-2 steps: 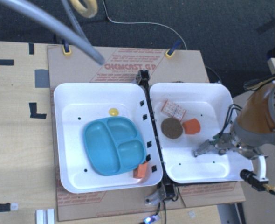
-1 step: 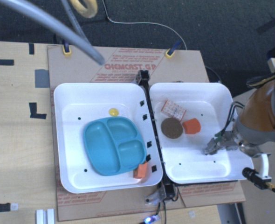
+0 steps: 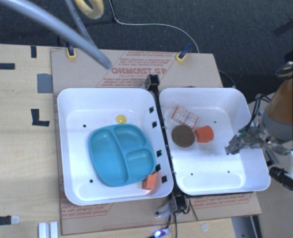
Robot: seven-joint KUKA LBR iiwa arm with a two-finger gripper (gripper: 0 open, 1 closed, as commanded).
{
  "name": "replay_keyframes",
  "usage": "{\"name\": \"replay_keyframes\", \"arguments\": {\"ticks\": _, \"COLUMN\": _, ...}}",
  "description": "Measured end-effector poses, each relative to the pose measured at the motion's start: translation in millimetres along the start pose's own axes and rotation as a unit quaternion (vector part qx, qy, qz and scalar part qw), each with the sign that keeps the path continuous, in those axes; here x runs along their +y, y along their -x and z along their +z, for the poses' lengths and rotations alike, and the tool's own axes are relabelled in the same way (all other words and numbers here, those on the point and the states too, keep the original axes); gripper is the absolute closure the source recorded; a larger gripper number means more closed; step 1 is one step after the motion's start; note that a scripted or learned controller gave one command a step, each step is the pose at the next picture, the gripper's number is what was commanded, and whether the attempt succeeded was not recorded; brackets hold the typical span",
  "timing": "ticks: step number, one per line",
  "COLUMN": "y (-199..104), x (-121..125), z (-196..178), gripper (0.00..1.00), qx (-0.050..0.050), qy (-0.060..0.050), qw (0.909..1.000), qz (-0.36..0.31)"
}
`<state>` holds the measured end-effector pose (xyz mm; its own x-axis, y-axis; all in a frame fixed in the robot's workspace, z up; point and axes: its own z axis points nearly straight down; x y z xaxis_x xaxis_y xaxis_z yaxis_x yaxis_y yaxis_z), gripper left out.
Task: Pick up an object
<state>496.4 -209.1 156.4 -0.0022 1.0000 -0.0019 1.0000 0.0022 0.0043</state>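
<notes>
In the right bin (image 3: 236,180) lie a round brown disc (image 3: 183,136), a small orange block (image 3: 204,134) just to its right, and a pale pink patterned packet (image 3: 184,116) behind them. My gripper (image 3: 234,147) hangs at the bin's right side, over bare white floor, a short way right of the orange block and touching none of the objects. The left bin (image 3: 69,133) holds a blue divided plate (image 3: 121,153), a small yellow piece (image 3: 120,118) behind it, and an orange piece (image 3: 149,181) at the plate's front right corner.
The arm's orange band and grey wrist (image 3: 281,114) stand over the right bin's right rim. A black divider with clips (image 3: 160,133) runs between the bins. Both bins sit on a cardboard sheet (image 3: 131,68) on the wooden bench.
</notes>
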Motion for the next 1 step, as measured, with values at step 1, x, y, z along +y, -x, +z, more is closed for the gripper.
{"name": "replay_keyframes", "arguments": {"ticks": 1, "y": 2.2, "x": 11.6, "z": -52.2, "gripper": 1.0, "qx": 0.0, "qy": 0.0, "qw": 1.0, "qz": 0.0}}
